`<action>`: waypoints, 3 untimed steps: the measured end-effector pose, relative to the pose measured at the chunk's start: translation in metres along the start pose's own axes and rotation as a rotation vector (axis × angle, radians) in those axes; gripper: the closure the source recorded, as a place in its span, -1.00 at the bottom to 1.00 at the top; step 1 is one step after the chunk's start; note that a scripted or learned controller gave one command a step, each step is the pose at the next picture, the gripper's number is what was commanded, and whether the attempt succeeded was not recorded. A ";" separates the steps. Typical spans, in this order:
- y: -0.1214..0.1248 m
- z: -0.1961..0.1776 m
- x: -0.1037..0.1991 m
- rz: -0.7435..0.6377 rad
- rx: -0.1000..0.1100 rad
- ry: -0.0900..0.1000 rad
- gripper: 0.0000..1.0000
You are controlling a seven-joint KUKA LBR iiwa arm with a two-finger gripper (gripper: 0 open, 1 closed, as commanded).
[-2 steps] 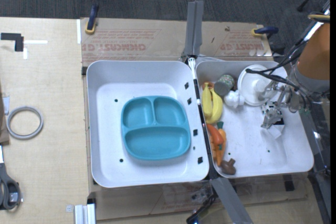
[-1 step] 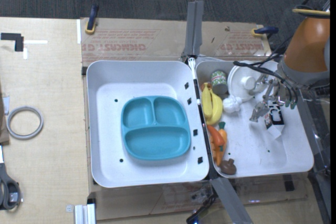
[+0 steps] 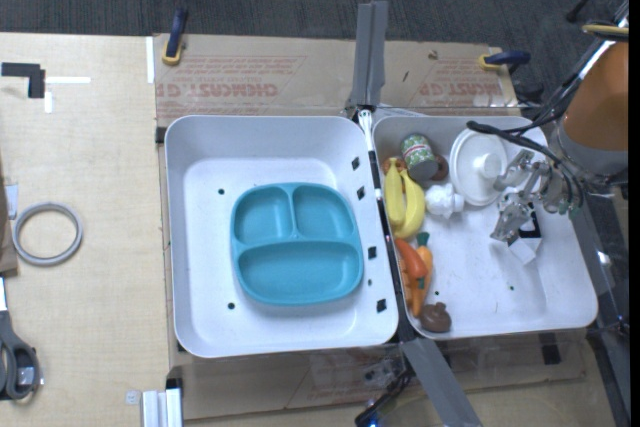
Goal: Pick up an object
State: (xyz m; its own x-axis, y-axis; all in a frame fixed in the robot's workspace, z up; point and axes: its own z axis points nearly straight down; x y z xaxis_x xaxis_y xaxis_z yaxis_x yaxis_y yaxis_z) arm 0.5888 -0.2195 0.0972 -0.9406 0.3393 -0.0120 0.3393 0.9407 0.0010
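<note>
The pale wooden bench (image 3: pixel 80 115) carries two white bins side by side: the left bin (image 3: pixel 190 245) and the right bin (image 3: pixel 560 300). Near its left edge lie a grey tape ring (image 3: pixel 45 233) and scissors (image 3: pixel 15 365). Brown cardboard (image 3: pixel 260 80) lines its far edge behind the bins.

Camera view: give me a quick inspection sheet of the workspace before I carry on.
Surface: two white bins, left bin, right bin.
Job's things: banana, carrot, white bowl, green can, brown piece in right bin.
Clutter: blue divided plate in left bin.
Grippers: claw above right bin, grasp unclear.
Cables: bundle at wrist.
Surroundings: tape roll, scissors, clamps.
</note>
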 end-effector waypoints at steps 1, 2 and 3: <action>-0.002 0.000 0.014 0.161 -0.001 -0.002 -1.00; -0.002 -0.012 0.011 0.158 -0.001 -0.012 1.00; -0.002 -0.012 0.011 0.158 -0.001 -0.012 -1.00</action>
State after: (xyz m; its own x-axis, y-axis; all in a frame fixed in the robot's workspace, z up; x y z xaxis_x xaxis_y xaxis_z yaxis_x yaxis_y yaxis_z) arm 0.5778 -0.2177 0.1086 -0.8752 0.4831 -0.0234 0.4832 0.8755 0.0046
